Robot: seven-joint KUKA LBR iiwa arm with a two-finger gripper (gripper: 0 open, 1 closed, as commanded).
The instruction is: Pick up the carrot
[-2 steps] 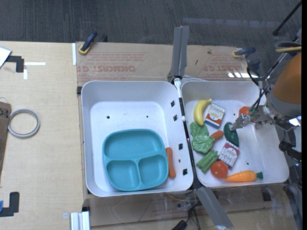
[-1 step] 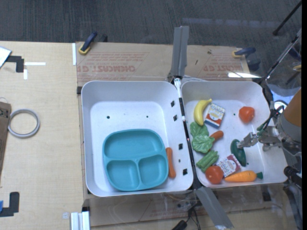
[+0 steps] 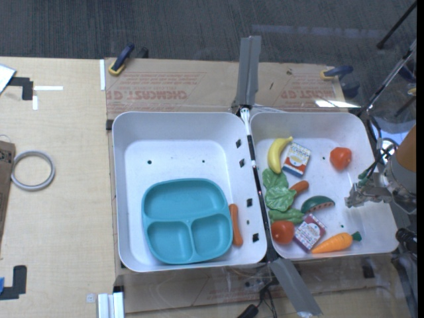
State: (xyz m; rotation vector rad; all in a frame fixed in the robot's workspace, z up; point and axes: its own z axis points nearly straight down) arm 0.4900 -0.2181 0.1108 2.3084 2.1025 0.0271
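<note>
Gripper [image 3: 356, 196] first: it hangs over the right bin's [image 3: 371, 244] right side, and I can't tell its state from this slant, nor see anything in it. Sweeping from the left, I see a teal tray [image 3: 187, 218] in the left bin [image 3: 126, 177] with a thin orange stick [image 3: 234, 224] just beside it. In the right bin I see a banana [image 3: 278, 152], lettuce [image 3: 278, 194] and the carrot [image 3: 333, 242] near the front wall. I judge this the approach; next I'd descend forward onto the carrot.

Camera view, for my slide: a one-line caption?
Gripper hovers at the right bin's edge, above the carrot near its front wall.
</note>
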